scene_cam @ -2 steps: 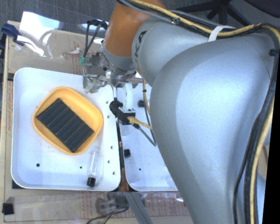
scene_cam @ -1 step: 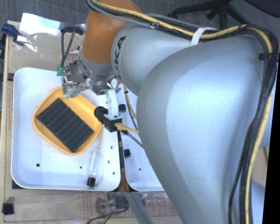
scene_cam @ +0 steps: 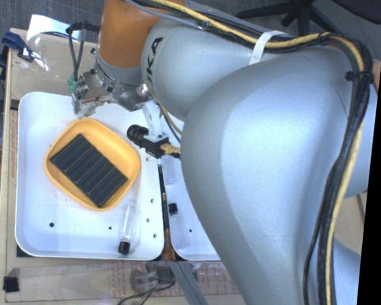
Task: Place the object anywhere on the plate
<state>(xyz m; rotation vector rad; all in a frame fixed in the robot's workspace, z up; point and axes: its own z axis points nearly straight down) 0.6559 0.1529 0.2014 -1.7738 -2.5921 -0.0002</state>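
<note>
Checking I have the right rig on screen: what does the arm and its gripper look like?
A bulky, rounded silver-grey arm with an orange band above the wrist and black KUKA lettering beside it. Black and yellow cables run along it, one white tie around them. The gripper is small, bare metal.

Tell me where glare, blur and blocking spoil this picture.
Camera view: soft glare on the arm, whose bulk blocks most of the right bin; the gripper looks blurred; the plate and the tube in the left bin look sharp and evenly lit.
</note>
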